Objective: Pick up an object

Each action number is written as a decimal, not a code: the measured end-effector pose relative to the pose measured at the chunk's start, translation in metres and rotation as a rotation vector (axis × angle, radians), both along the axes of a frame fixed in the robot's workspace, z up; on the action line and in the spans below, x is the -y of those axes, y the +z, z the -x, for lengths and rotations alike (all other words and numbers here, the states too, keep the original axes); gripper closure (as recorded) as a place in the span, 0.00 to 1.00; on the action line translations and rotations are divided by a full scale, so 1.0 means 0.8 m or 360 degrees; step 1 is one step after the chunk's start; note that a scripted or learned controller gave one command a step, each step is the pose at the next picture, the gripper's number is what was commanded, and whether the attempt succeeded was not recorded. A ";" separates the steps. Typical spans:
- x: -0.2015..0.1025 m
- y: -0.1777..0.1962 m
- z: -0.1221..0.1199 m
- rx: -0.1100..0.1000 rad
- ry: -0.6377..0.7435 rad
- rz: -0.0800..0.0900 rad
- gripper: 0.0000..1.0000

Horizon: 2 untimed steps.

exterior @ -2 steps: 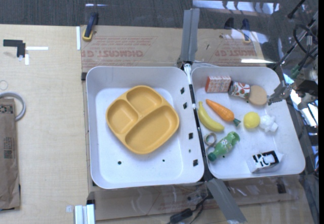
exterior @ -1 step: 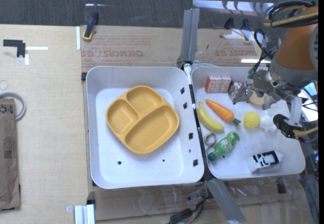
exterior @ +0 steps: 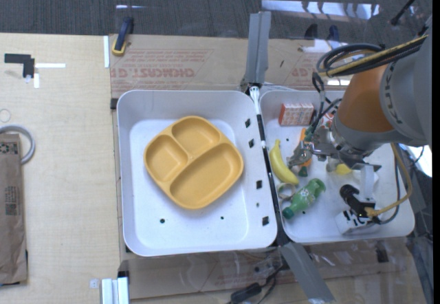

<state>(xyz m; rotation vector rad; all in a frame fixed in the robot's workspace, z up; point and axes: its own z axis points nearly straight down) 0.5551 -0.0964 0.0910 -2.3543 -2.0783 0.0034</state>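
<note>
1. A green bottle (exterior: 303, 198) is lying on its side in the right bin (exterior: 385, 227), nearest the camera among the loose items, with its cap pointing toward the divider between the two bins.
2. Just beyond the bottle, a yellow banana (exterior: 282, 164) is lying along the same bin's left wall, one end close to the bottle's cap.
3. The end effector (exterior: 302, 155) is hanging low beside the banana, on the side away from the wall, its metal tips close to the fruit; I cannot tell whether the fingers are apart or together, and nothing is showing between them.
4. The grey arm (exterior: 375, 100) with its orange band is reaching in over the right bin from beyond the bottle, covering much of that bin's floor.
5. Past the banana, a small red and white box (exterior: 296, 114) is sitting near the right bin's far wall.
6. On the other side of the divider from the banana, a yellow divided plate (exterior: 194, 161) is resting in the middle of the left bin (exterior: 137, 179).
7. Both bins are sitting on the table (exterior: 55, 158), with a brown cardboard sheet (exterior: 179, 65) lying behind them.
</note>
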 end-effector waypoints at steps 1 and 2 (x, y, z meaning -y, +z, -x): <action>0.034 0.001 -0.070 0.0002 -0.0015 0.0002 0.00; 0.034 0.001 -0.070 0.0003 -0.0015 0.0002 0.00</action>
